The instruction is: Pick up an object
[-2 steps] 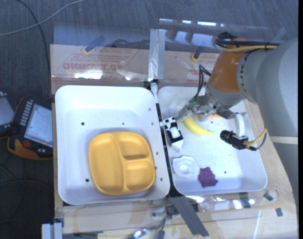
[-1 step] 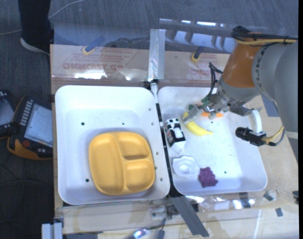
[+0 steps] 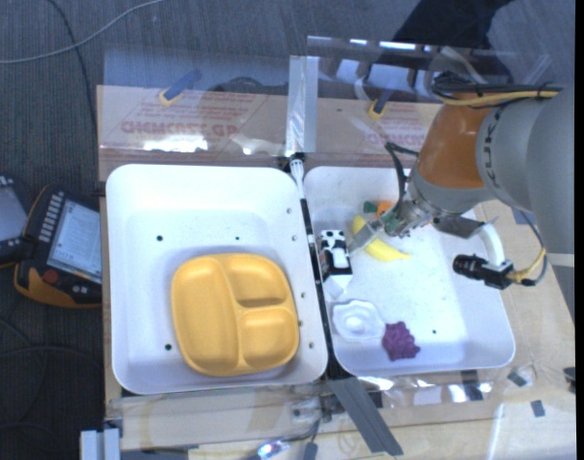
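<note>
The right bin (image 3: 483, 343) holds a yellow banana-shaped toy (image 3: 385, 249), a purple grape bunch (image 3: 399, 339), a white lumpy piece (image 3: 354, 318), a black-and-white item (image 3: 332, 250) against the left wall and a small orange and green piece (image 3: 374, 206). My gripper (image 3: 385, 226) is down in this bin, directly over the banana toy and apparently touching its top. The wrist and its orange band (image 3: 452, 156) hide the far right part of the bin.
In the left bin (image 3: 148, 199) lies a yellow divided plate (image 3: 235, 311). A black cabled part (image 3: 481, 268) hangs off the arm over the right bin. A divider wall (image 3: 311, 257) separates the bins. A pendant (image 3: 61, 247) lies left of the bench.
</note>
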### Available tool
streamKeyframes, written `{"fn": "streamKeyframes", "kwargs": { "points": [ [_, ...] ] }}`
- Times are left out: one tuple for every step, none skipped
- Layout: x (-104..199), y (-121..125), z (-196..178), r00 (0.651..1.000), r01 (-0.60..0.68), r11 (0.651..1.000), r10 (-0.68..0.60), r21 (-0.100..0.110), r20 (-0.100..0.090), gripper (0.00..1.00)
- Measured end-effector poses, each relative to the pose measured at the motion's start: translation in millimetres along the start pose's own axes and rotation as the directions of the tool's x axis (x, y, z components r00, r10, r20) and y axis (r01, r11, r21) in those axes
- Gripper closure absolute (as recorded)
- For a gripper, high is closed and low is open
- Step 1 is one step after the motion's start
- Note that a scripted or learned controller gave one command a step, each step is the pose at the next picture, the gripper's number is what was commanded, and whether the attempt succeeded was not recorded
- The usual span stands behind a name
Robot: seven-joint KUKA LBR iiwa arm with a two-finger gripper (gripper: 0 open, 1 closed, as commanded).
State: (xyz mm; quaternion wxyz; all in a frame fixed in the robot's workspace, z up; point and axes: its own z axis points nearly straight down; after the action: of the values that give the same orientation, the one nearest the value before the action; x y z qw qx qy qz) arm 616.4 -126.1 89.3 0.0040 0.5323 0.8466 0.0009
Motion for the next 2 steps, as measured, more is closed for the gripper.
{"fn": "streamKeyframes", "kwargs": {
  "points": [
    [0,2,-8,1.000,-0.001,1.000,0.001,-0.003,-0.003,1.00],
    [-23,-16,-1,0.949,-0.314,0.949,0.314,-0.005,-0.006,1.00]
  ]
}}
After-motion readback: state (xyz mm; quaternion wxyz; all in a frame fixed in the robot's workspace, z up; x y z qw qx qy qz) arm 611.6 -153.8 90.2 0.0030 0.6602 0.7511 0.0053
